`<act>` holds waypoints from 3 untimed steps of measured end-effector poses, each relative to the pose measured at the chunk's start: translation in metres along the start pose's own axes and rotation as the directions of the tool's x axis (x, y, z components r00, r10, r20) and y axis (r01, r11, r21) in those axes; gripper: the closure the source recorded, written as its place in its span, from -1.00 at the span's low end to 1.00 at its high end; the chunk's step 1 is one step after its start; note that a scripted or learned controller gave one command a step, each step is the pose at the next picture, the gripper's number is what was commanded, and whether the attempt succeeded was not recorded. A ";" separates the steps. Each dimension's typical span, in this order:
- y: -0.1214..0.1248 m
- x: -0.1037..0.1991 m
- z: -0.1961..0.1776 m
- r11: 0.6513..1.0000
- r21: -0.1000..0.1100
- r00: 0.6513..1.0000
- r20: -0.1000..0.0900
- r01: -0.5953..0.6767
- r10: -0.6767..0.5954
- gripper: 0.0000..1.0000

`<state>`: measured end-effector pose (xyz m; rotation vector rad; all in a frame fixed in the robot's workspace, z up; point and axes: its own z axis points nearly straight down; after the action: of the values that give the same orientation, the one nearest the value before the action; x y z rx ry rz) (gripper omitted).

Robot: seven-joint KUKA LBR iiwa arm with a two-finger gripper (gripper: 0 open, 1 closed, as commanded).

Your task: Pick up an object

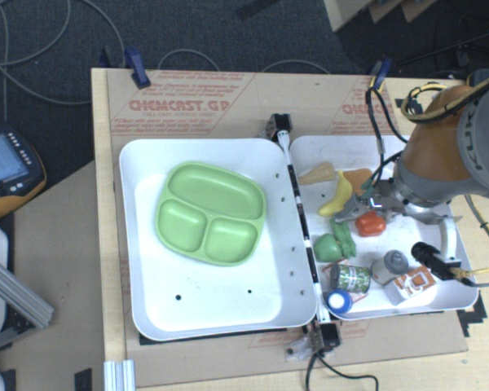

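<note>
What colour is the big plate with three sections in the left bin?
Light green: the divided plastic plate shows plainly in the camera view.

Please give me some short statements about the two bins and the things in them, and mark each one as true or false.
1. The green plate lies in the left bin. True.
2. The green plate has two compartments. False: it has three.
3. The banana lies in the right bin. True.
4. The can lies on the green plate. False: it lies in the right bin, near the divider between the bins.
5. The gripper is over the left bin. False: it is over the right bin, by the red object.
</note>
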<state>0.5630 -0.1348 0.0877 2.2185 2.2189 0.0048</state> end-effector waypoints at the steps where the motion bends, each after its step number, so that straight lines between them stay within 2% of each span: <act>1: 0.002 0.000 -0.011 1.000 -0.005 1.000 -0.001 -0.001 0.001 1.00; 2: 0.001 0.000 -0.011 1.000 -0.005 1.000 -0.001 -0.001 0.001 -1.00; 3: -0.056 0.032 0.003 1.000 0.006 1.000 -0.001 -0.001 0.001 -1.00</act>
<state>0.5073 -0.1025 0.0841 2.2239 2.2213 -0.0009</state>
